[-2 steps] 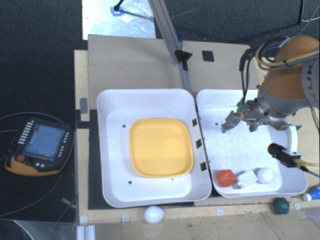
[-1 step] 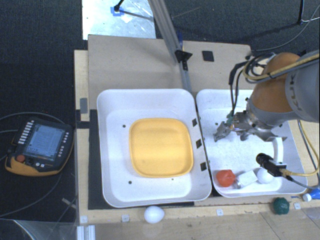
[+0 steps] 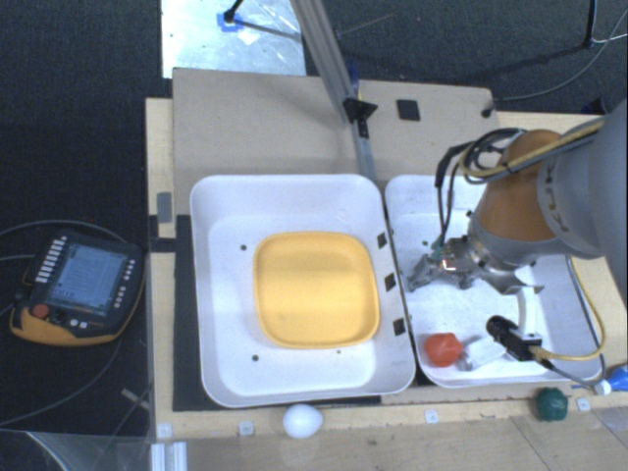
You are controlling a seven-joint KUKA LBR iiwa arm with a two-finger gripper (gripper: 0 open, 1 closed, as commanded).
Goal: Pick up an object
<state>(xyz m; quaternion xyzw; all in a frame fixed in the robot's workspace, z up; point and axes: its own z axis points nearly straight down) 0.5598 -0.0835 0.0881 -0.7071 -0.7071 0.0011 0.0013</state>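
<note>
Bench: yellow plate point(image 3: 317, 288) left bin point(image 3: 221, 224); red object point(image 3: 442, 349) right bin point(image 3: 412, 199).

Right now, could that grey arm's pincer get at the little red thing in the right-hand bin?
Probably yes. The red thing lies in the open near the front wall of the right bin, nothing on top of it. The pincer hangs in the same bin, just behind it, so a short move looks enough.

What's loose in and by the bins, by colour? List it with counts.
Yellow: 1, plate in the left bin
Red: 1, ball in the right bin
White: 1, egg on the bench
Green: 1, ball on the bench
Total: 4
</note>
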